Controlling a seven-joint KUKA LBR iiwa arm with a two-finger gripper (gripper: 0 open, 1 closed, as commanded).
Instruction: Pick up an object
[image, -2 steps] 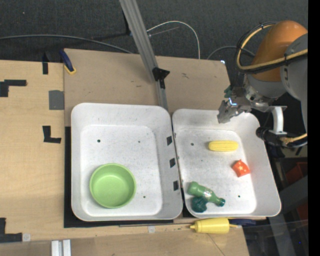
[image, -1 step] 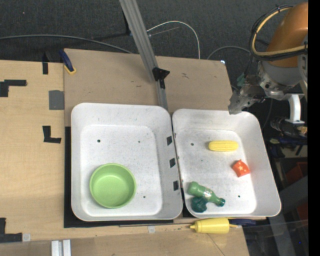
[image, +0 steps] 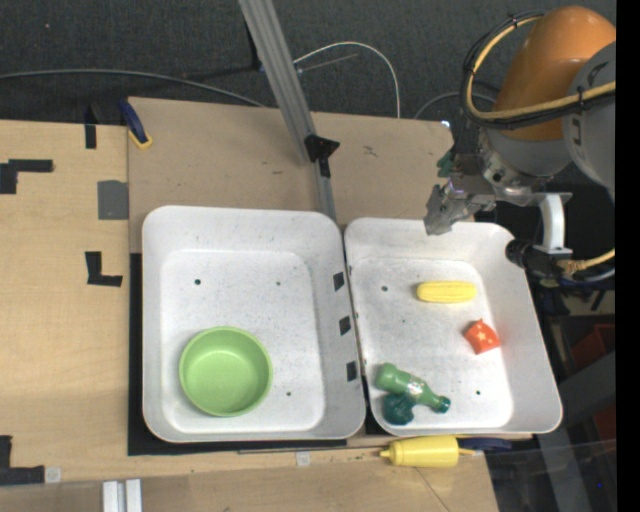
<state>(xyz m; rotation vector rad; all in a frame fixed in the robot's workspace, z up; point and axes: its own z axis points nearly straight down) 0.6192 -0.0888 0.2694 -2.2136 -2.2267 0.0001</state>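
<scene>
My gripper hangs over the far rim of the right bin, above and a little behind the yellow corn cob, with nothing between its fingers. A small orange-red block lies right of the cob's near side. A green bottle lies tilted near the right bin's front, next to a dark teal piece. A lime green bowl sits in the front of the left bin.
A yellow bottle lies on the bench just outside the right bin's front edge. A grey metal pole slants up from between the bins. Cables loop behind the arm at the top right.
</scene>
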